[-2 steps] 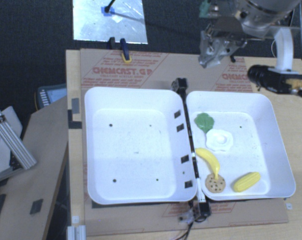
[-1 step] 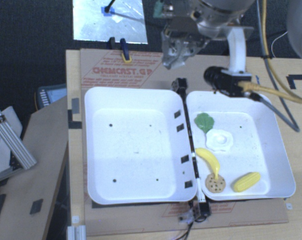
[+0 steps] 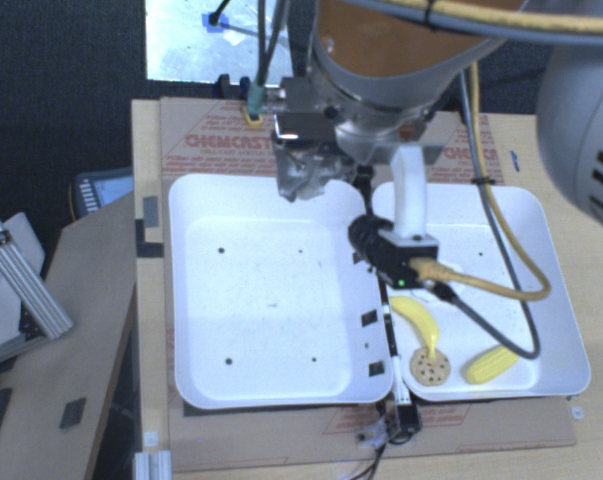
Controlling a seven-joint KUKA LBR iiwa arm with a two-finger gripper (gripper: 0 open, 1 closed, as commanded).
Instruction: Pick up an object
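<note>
1. Grey-and-orange arm (image 3: 411, 28) fills the top of the view, nearest the lens, reaching in from the right and hanging over the bins' far edge.
2. Its gripper (image 3: 303, 180) sits above the left bin's (image 3: 211, 388) far rim; whether its fingers are open or shut, I cannot tell.
3. Outward, the right bin (image 3: 551, 268) holds a banana (image 3: 421, 320), a cookie (image 3: 429, 368) and a corn cob (image 3: 489, 365), all near its front edge.
4. A yellow hose (image 3: 501, 290) crosses that bin.

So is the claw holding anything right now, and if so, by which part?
Cannot be told. The claw hangs over the left bin's far edge with nothing visible in it. The banana, cookie and corn lie in the right bin.
</note>
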